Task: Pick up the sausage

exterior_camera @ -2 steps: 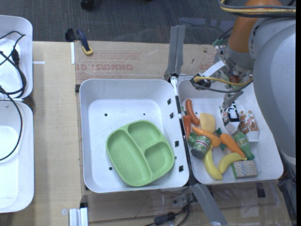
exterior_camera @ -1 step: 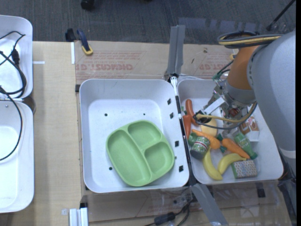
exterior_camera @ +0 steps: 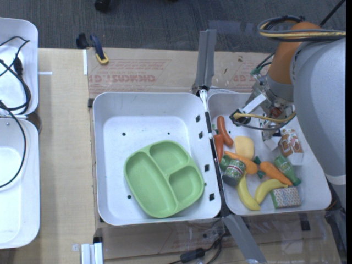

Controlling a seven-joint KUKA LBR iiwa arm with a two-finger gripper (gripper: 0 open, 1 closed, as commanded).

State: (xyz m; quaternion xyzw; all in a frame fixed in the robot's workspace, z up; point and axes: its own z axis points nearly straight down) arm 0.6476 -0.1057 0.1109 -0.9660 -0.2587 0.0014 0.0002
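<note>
The sausage point(exterior_camera: 221, 128) is a reddish-orange link lying along the left wall of the right bin point(exterior_camera: 324, 194), with a second similar link point(exterior_camera: 218, 146) just below it. My gripper point(exterior_camera: 262, 119) hangs over the back middle of that bin, to the right of the sausage and apart from it. Cables and the wrist hide its tips. Nothing shows as held.
The right bin also holds a yellow lump point(exterior_camera: 245, 146), a green can point(exterior_camera: 232, 169), two carrots point(exterior_camera: 273, 172), two bananas point(exterior_camera: 247, 196), a small carton point(exterior_camera: 290, 146) and a box point(exterior_camera: 286, 197). The left bin point(exterior_camera: 110, 120) holds a green divided plate point(exterior_camera: 164, 177).
</note>
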